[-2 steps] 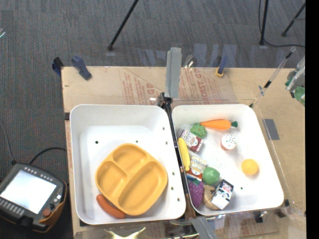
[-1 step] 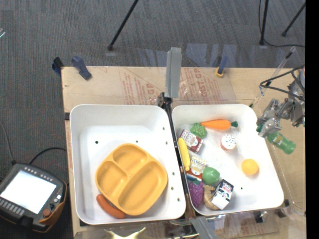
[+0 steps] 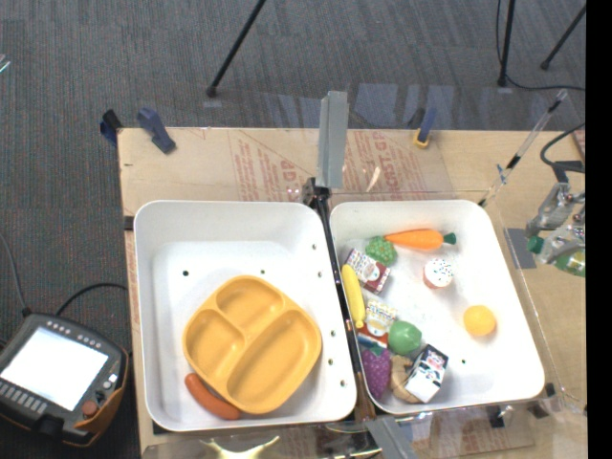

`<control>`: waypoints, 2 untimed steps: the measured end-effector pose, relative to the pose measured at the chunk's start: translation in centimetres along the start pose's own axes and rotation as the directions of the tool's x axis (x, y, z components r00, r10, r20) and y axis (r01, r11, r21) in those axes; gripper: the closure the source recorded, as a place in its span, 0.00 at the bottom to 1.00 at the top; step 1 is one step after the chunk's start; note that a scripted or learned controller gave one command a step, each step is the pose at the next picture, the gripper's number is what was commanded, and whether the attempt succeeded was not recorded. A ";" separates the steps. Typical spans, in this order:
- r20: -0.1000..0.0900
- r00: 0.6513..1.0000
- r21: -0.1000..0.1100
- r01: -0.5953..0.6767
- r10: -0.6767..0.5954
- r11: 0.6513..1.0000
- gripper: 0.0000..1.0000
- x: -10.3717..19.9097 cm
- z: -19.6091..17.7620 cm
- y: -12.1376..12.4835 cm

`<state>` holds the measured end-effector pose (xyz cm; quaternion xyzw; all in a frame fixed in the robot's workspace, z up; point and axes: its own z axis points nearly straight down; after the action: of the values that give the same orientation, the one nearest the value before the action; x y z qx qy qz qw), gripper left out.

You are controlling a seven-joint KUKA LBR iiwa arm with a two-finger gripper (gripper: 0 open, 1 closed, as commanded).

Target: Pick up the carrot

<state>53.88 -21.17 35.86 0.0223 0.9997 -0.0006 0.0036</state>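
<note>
The carrot (image 3: 418, 240) is orange with a green leafy tip pointing right. It lies flat near the far wall of the right bin (image 3: 507, 256), roughly parallel to that wall. Its left end sits close beside a small green bumpy fruit (image 3: 382, 250). Nothing covers the carrot, and there is bare bin floor just in front of it and to its right.
The right bin also holds a red-and-white packet (image 3: 368, 270), a white round piece (image 3: 439, 273), an orange ball (image 3: 479, 320), a yellow banana (image 3: 353, 295), a green fruit (image 3: 404, 337), purple grapes (image 3: 376, 366) and a small carton (image 3: 426, 374). In the left bin (image 3: 163, 256) are a yellow divided plate (image 3: 251, 342) and a sausage (image 3: 212, 398).
</note>
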 end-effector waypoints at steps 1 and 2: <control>0.005 0.987 0.002 0.159 -0.159 0.987 1.00 0.5 -11.0 0.1; -0.006 0.926 -0.006 0.377 -0.377 0.926 1.00 5.3 -5.0 -0.3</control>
<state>48.58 -21.19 40.83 -0.1701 0.9854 0.0013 0.0001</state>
